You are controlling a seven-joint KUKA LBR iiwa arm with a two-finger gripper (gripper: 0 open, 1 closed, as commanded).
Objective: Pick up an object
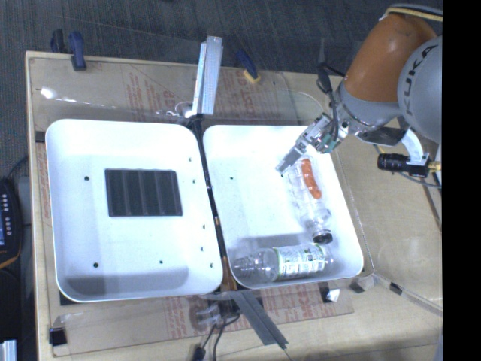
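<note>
On the surface (383,224), two shallow white bins sit side by side, their inner rims touching. Inside the left bin (68,201) lies a dark ribbed rectangular panel (143,192), flat, toward the upper middle. Inside the right bin (248,179) lie two clear plastic bottles. One bottle with an orange label (310,194) lies along the right side, its dark cap pointing toward the near wall. The other bottle (282,262), with a pale printed label, lies on its side along the near wall, just below the first one's cap. The hand (289,161) hangs at the upper end of the orange-labelled bottle; whether it is spread or closed, I cannot tell.
</note>
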